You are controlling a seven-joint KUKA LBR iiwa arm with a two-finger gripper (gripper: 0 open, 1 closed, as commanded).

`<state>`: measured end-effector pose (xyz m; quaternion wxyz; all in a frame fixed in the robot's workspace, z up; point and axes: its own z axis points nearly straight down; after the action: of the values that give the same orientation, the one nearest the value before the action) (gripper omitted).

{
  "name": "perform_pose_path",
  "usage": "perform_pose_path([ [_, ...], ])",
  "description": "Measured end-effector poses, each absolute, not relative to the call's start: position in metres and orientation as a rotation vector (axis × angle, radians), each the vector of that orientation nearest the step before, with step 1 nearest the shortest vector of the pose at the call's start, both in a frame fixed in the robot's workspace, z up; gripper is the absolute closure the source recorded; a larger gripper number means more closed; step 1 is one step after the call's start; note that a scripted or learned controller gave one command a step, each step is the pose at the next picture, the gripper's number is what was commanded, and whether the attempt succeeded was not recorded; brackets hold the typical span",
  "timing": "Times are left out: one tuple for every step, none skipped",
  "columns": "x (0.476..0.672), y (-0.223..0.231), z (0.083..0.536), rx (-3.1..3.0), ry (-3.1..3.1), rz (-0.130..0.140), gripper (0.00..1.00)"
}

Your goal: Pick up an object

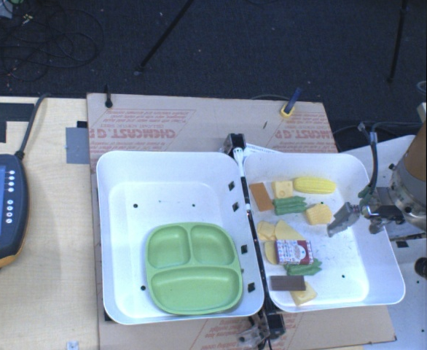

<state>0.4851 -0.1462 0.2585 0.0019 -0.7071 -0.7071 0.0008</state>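
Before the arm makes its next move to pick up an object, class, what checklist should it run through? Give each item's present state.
1. Objects available in the right bin: ok; corn cob, green bean pod and red carton lie there.
2. End effector over the right bin: ok, near its right side.
3. Object held: not ok, nothing between its fingers.
4. Nearest target free-standing: ok; the yellow cheese wedge lies just left of it.
5. Left bin contents: ok, green divided plate only.
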Motion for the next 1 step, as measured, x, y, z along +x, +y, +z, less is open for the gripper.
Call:
perform_pose_path([
  [0.4737, -0.106, 0.0874, -2.212, -2.216, 0.006, 0.0],
])
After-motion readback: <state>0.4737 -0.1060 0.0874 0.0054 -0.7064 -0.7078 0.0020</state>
